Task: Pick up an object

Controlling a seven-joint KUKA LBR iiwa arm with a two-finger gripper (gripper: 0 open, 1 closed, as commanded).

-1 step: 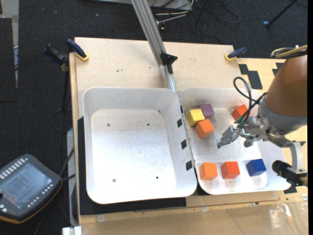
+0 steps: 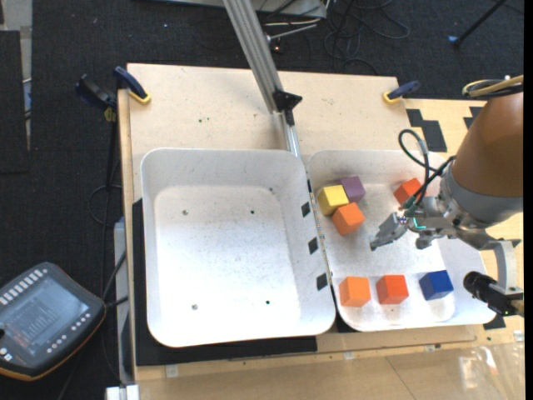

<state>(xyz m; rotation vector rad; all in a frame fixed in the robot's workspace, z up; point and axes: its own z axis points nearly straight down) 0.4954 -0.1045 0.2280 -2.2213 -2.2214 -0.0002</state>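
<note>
The right bin [image 2: 371, 169] holds several small blocks. A yellow block [image 2: 333, 197], a purple block [image 2: 352, 188] and an orange block [image 2: 349, 217] cluster near its left wall. A red-orange block [image 2: 407, 192] sits further right, close to the arm's wrist. Along the front lie an orange block [image 2: 356, 290], a red-orange block [image 2: 392, 288] and a blue block [image 2: 435, 285]. My gripper [image 2: 388, 233] hangs over the middle of the right bin, right of the orange block and above the front row. Nothing is visible between its fingers.
The left bin [image 2: 166, 173] lies beside the right one. A slanted metal pole [image 2: 254, 44] crosses the bench's back. Clamps [image 2: 132, 86] [image 2: 400, 92] grip the board's back corners. A teach pendant [image 2: 42, 315] rests at lower left.
</note>
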